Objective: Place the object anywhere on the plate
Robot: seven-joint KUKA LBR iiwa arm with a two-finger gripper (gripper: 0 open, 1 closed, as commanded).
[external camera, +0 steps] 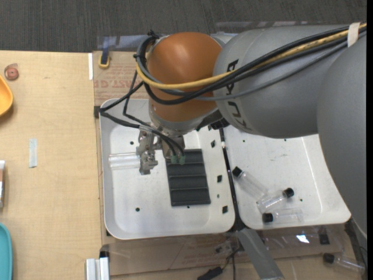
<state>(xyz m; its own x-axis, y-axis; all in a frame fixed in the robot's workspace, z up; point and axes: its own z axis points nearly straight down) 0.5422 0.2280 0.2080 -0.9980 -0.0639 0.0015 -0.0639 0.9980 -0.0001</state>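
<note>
A black ribbed plate [189, 182] lies flat in the left bin [125, 214], right of its middle. A clear plastic tube [121, 161] lies on the bin floor to the plate's left. My gripper [159, 161] hangs under the orange wrist band, low over the bin between the tube and the plate's top left corner. It is open, and white bin floor shows between the fingers. The left finger [145, 159] stands at the tube's right end, and the right one is over the plate's upper edge. Nothing is held.
The right bin [326, 209] holds several clear tubes with black caps [274, 200]. The big grey arm covers the upper part of both bins. A wooden board [52, 156] with small items lies left of the bins.
</note>
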